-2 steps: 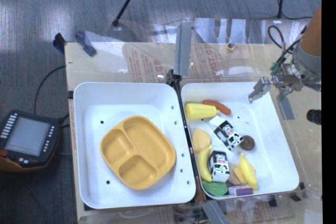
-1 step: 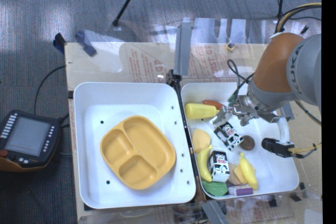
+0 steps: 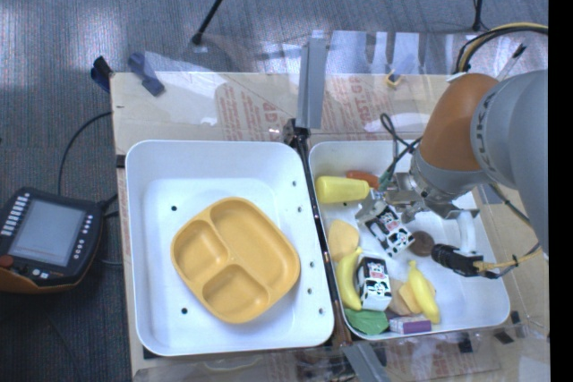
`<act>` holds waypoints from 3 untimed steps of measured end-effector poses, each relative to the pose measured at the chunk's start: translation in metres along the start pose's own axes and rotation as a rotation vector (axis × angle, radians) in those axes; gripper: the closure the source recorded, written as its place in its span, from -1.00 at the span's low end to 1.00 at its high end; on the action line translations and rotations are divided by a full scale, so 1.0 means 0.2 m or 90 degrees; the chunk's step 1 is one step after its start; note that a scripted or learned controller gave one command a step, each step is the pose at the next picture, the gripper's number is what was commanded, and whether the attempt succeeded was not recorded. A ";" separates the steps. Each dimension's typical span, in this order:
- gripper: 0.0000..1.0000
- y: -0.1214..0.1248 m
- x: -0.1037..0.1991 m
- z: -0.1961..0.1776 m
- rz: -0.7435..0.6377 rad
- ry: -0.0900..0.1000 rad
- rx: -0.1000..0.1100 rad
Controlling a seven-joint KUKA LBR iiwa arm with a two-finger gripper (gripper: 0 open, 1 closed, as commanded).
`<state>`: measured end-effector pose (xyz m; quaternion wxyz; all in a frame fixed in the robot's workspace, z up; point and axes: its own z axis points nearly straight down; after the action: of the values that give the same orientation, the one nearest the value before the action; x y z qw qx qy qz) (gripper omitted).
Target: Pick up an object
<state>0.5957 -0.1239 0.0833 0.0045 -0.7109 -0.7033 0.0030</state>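
Now, hand (image 3: 390, 219) over black-and-white cow-patterned toy (image 3: 394, 231), right bin (image 3: 488, 304)

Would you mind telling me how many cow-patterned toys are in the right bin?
2. One cow toy lies mid-bin, just under the tool; the other cow toy stands nearer the front, beside the banana. The arm may hide more.

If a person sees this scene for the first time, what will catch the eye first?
Probably the yellow divided plate, alone in the left bin. Next, the grey arm's orange band above the right bin, where small toys are crowded, among them a banana and a cow-patterned carton.
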 end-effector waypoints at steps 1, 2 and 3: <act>1.00 0.01 0.00 -0.06 0.002 0.000 -0.003; 1.00 0.19 0.27 -0.76 -0.088 -0.002 -0.015; 1.00 0.23 0.26 -0.53 -0.137 -0.001 -0.003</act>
<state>0.6434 -0.0733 0.1899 0.0025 -0.6313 -0.7755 0.0017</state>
